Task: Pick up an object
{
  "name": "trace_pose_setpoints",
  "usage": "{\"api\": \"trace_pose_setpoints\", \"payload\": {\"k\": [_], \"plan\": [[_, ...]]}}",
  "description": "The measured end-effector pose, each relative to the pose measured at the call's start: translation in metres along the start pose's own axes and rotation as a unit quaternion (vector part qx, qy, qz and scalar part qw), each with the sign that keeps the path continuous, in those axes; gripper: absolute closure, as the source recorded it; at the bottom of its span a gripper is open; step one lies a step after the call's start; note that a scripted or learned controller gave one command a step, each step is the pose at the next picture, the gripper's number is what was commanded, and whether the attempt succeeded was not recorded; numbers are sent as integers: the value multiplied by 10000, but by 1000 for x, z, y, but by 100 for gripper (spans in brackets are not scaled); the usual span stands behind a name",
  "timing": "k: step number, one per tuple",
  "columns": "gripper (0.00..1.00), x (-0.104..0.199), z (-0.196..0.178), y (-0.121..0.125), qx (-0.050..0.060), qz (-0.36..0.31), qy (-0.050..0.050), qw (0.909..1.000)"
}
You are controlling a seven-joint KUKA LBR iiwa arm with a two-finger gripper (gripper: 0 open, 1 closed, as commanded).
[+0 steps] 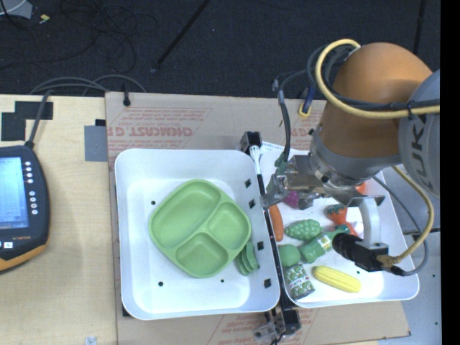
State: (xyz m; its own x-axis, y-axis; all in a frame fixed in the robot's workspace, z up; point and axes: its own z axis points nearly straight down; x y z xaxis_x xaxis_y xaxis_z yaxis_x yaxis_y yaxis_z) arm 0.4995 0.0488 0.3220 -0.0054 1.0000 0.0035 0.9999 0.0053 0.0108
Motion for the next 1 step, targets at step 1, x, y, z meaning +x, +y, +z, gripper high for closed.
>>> {"api": "trace_pose_setpoints", "payload": {"k": [1], "plan": [[100, -35, 69, -27, 112, 47, -22, 9999]]}}
